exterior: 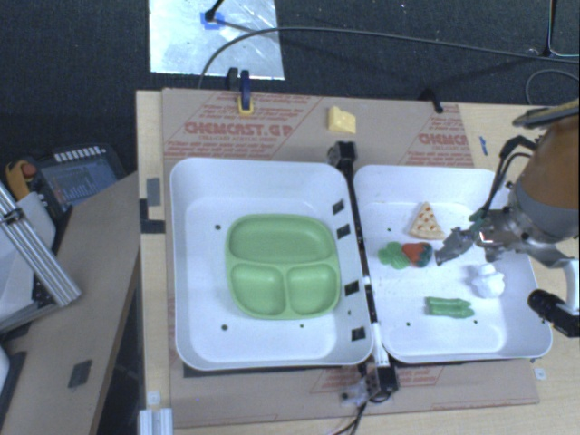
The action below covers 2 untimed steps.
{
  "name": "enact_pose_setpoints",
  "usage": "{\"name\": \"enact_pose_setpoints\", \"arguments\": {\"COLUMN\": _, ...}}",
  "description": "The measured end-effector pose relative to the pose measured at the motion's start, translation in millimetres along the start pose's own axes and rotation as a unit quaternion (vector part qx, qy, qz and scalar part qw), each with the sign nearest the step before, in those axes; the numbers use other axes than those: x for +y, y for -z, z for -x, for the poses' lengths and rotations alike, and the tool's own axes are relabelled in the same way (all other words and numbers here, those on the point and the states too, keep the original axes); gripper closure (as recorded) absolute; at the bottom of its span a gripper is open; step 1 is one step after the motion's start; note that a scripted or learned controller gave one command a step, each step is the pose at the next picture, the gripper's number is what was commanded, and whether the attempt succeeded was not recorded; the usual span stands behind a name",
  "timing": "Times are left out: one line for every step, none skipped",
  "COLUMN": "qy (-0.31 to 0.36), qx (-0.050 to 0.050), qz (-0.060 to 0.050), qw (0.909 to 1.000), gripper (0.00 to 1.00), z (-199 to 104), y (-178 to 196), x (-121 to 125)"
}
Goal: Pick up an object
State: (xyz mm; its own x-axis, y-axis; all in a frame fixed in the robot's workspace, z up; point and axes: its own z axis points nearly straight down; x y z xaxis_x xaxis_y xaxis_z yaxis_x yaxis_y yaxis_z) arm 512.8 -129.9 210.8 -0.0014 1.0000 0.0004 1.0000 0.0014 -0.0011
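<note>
Four toys crowd the right bin beside the hand (grip unclear): strawberry closest.

A robotics lab test bench.

Two white bins sit on a cardboard-covered surface over dark carpet, with loose cables, a handheld control pendant, aluminium framing and a taped foil sheet around them.
</note>
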Motion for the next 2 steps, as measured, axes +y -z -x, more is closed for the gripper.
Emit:
{"name": "enact_pose_setpoints", "arguments": {"qy": 0.0, "qx": 0.0, "qz": -0.001, "qw": 1.0, "gripper": 0.0, "z": 4, "y": -61, "x": 3}}
{"name": "enact_pose_setpoints", "arguments": {"qy": 0.0, "qx": 0.0, "qz": 0.0, "qw": 1.0, "gripper": 0.0, "z": 3, "y": -103, "x": 3}}
